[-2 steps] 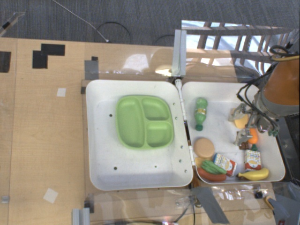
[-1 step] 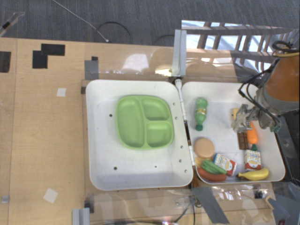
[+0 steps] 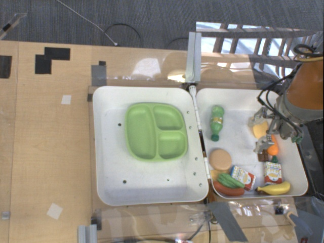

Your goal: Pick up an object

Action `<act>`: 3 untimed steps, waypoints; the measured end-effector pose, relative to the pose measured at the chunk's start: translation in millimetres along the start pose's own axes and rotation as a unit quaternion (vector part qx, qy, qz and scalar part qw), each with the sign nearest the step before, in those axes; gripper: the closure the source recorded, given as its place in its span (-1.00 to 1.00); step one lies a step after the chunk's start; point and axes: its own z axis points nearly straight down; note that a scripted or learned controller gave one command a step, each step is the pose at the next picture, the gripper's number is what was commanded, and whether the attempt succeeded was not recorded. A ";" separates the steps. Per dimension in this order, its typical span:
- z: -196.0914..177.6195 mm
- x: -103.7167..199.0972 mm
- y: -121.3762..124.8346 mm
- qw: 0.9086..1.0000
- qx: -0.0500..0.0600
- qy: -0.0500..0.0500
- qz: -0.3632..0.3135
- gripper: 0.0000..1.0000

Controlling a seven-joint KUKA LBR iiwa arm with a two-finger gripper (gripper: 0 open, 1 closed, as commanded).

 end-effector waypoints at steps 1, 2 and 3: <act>14.4 15.9 -2.4 1.000 -0.001 0.007 0.006 -1.00; 13.0 44.8 -5.0 1.000 -0.001 0.006 -0.010 -1.00; -2.1 38.4 -4.3 1.000 0.001 -0.003 -0.013 1.00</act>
